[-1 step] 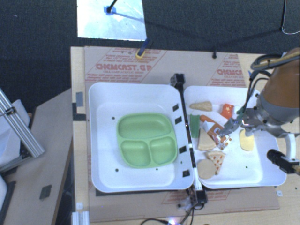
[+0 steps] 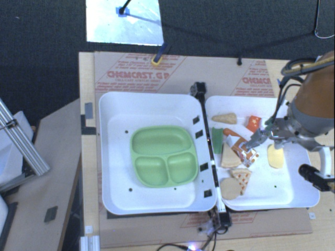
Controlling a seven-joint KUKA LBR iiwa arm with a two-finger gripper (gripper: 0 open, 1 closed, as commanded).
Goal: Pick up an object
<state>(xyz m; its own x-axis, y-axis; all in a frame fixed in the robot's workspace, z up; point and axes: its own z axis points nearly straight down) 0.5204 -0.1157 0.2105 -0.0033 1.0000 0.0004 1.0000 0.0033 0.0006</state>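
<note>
My gripper [image 2: 251, 146] reaches in from the right and sits low over the middle of the right bin [image 2: 293, 192]. Its tip is at a small orange-and-white striped object [image 2: 244, 153], which lies next to a pale cheese wedge [image 2: 228, 157]; I cannot tell whether they touch. An orange carrot piece [image 2: 232, 133] lies just up-left of the tip. A yellow lemon-like piece [image 2: 276, 157] rests to the gripper's right, below the wrist.
The right bin also holds a tan wedge [image 2: 224, 118], a red piece [image 2: 253, 123], a green strip [image 2: 216, 138], a pizza slice [image 2: 241, 180] and a round cookie [image 2: 229, 188]. The left bin [image 2: 112, 192] holds a green divided plate [image 2: 162, 156].
</note>
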